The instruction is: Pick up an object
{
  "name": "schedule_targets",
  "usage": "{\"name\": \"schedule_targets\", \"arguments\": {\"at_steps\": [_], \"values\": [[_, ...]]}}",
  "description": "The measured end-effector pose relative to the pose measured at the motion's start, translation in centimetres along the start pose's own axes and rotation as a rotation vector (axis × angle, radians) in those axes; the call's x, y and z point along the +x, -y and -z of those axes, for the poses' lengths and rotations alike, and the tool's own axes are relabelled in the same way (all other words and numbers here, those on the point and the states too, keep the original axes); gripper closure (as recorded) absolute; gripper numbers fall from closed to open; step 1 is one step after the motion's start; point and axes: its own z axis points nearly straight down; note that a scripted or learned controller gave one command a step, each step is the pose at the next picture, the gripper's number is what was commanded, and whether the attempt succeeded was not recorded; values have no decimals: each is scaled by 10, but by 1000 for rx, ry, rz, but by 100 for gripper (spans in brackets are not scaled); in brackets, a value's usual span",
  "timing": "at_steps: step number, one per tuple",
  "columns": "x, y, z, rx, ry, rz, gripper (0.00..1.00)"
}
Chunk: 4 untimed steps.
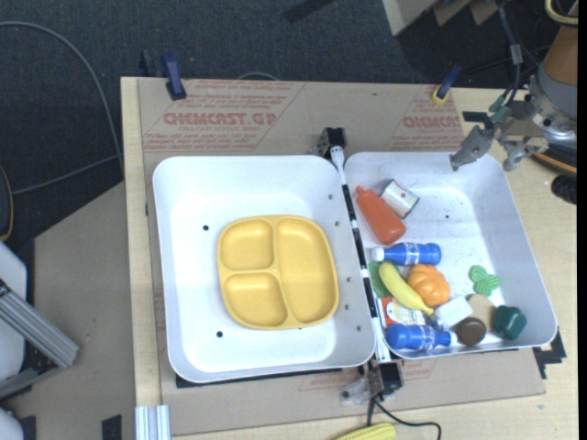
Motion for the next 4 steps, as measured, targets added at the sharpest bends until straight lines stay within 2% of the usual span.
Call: {"name": "schedule_targets", "arguments": {"at_steps": [1, 2, 3, 4], "values": [[34, 128, -153, 1, -1, -1, 0], [64, 140, -153, 1, -2, 0, 0], [64, 139, -143, -1, -1, -1, 100], [126, 76, -52, -2, -1, 1, 100]]}}
